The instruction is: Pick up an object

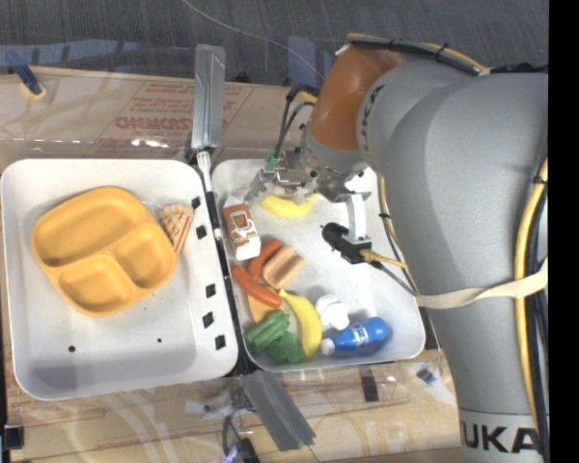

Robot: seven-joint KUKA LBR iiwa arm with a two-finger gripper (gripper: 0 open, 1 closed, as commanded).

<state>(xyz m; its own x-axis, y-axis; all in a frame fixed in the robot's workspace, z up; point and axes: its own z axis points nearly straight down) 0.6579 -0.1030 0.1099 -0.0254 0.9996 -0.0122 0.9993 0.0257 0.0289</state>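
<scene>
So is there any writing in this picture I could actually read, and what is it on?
"UKA": white letters on the grey arm base, the rest cut off.
Red print on the brown cardboard behind the bins: too faint and blurred to read.
Label on the small carton in the right bin: too small to read.
Label on the blue bottle: too small to read.

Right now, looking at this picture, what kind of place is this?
Probably a robotics lab bench set up for grasping trials, not a kitchen. A KUKA arm reaches over two white bins. The food is toy plastic: a banana, a hot dog and a yellow divided plate.
</scene>
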